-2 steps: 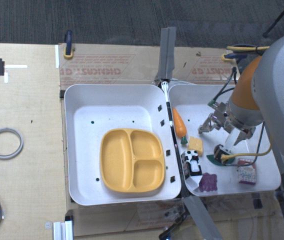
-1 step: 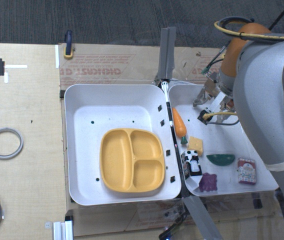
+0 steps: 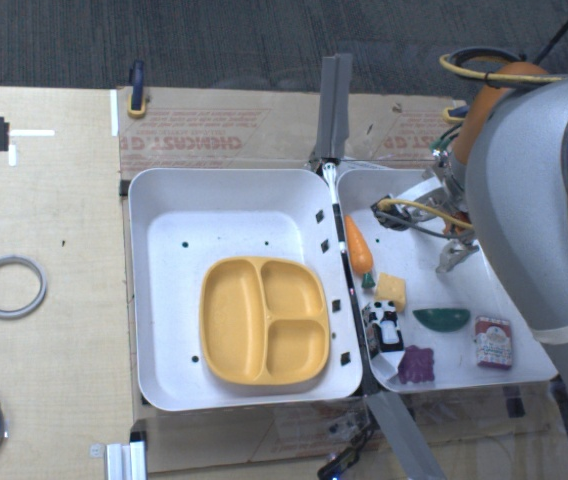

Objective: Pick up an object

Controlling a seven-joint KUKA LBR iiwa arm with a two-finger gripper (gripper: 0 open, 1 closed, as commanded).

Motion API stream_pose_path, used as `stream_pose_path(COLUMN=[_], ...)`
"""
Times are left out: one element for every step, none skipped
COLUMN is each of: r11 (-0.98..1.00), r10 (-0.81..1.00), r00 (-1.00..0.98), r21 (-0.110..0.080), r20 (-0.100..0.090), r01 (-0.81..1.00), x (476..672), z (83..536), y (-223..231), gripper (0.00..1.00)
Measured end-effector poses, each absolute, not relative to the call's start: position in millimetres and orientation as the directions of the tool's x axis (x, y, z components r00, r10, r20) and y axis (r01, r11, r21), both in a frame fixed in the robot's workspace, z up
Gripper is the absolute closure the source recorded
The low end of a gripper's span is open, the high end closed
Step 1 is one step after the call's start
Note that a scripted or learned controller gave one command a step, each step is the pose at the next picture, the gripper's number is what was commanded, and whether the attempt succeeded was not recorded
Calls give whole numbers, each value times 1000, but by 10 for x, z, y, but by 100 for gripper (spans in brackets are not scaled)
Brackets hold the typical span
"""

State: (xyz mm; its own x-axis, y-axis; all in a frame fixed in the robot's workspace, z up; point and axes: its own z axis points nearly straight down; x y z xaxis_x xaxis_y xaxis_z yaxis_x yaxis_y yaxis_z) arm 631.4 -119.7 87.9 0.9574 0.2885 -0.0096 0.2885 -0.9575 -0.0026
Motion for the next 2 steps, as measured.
stream_pose_path(r11=[-958, -958], r10=[288, 288], r00=[957, 957], r21=[-2, -2], r20=[-9, -9], r01=[288, 288], x=[6315, 6315], z=[881, 881], y=[-1195, -1194], gripper=[0, 0])
